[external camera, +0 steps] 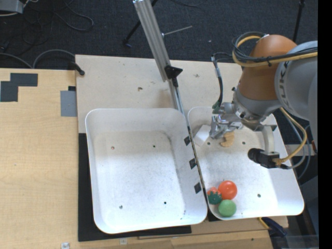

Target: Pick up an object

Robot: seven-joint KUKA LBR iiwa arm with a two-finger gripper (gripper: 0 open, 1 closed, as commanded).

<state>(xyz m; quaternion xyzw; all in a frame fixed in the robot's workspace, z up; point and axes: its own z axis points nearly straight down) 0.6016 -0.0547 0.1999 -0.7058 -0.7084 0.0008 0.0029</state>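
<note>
two white bins sit side by side on the bench [124,82]. the left bin [98,139] takes up the middle of the view, with only dark specks showing on its floor. a grey metal rail [155,40] slants down from the top edge to the divider between the bins, where three small black clips [192,163] sit along the shared rim.

the right bin [270,191] holds four things that can be counted. near its front left corner three lie in a tight cluster, touching: a small dark green and red piece [213,196], hard to make out, a red ball [227,189] and a green ball [226,208]. near the back of this bin, close to the left rim, a tan lump [227,140] lies just under the gripper [220,131]; part of it is hidden by the metal fingers and its shape is unclear.

whether the gripper is closed on the lump or merely over it cannot be told from this slant. the arm [264,77], grey with an orange band, comes in from the right and is cut off at the edge; it covers the back right corner of the right bin. one black fitting [262,157] with cables hangs over the bin's right side.
</note>
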